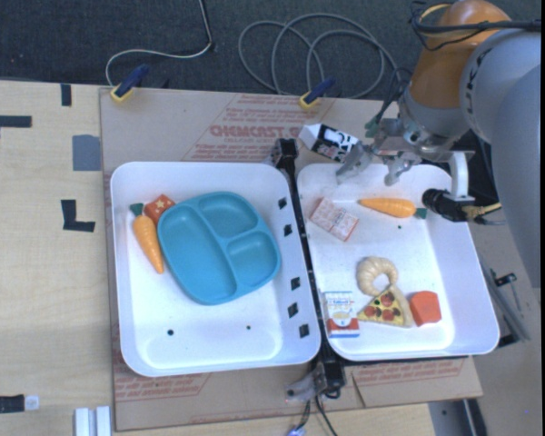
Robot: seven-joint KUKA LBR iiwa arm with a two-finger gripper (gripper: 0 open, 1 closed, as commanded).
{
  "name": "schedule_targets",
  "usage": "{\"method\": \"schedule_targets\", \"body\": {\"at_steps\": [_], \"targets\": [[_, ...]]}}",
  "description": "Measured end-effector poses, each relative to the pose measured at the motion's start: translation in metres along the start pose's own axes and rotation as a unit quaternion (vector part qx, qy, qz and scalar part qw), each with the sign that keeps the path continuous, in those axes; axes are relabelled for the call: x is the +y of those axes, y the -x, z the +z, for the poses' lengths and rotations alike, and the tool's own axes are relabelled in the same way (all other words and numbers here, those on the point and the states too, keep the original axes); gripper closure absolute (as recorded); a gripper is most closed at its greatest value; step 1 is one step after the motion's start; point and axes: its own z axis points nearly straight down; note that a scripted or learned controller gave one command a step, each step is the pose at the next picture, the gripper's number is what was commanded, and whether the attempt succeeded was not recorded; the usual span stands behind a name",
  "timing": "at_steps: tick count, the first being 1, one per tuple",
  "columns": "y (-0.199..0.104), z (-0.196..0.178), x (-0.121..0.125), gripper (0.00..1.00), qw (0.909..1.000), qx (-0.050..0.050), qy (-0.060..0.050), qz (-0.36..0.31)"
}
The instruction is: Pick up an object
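From my remote station I see the gripper (374, 168) hovering over the far end of the right bin (463, 280), its fingers spread apart and grasping nothing; just beside it lies the orange carrot (388, 207), long axis running across the bin, pointed tip toward the left bin (127, 316), green stub toward the arm; nearer me sit a croissant (377, 272), a pizza slice (387, 309) and a red block (425, 307); the left bin carries a blue divided plate (220, 246).
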Motion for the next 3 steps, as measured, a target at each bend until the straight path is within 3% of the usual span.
{"method": "schedule_targets", "body": {"at_steps": [1,2,3], "targets": [[0.040,-0.013,0.004,0.00,1.0000,-0.001,0.000,0.000],[0.060,0.010,-0.074,0.00,1.0000,-0.001,-0.001,0.001],[0.089,0.089,0.003,0.00,1.0000,0.000,-0.002,0.000]]}}
